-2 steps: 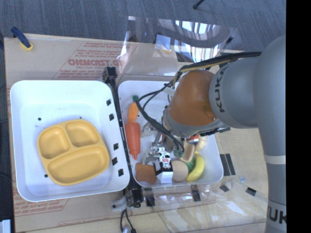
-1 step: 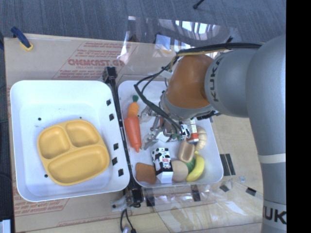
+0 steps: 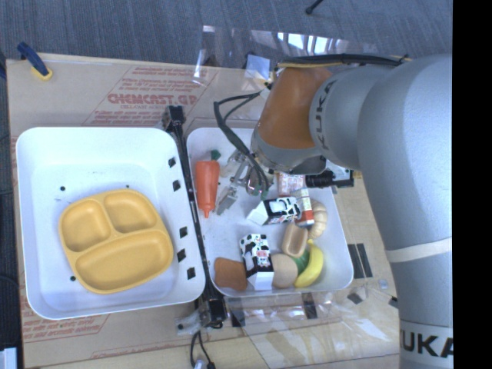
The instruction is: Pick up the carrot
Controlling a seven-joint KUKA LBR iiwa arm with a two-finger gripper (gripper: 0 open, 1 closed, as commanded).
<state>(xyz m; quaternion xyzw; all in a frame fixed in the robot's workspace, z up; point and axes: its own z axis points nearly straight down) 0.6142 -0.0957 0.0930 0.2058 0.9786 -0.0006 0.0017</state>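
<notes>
The orange carrot, with a green stub at its top, lies lengthwise along the left wall of the right bin. My gripper hangs low over the bin floor just to the right of the carrot. It is open and its fingers hold nothing. The nearer finger stands a small gap away from the carrot's lower half. The grey arm with its orange band covers the upper part of this bin.
The left bin holds a yellow divided plate. In the right bin's lower half sit two cow-patterned cartons, a brown bread piece, a banana and a bread roll. A black clip joins the bins.
</notes>
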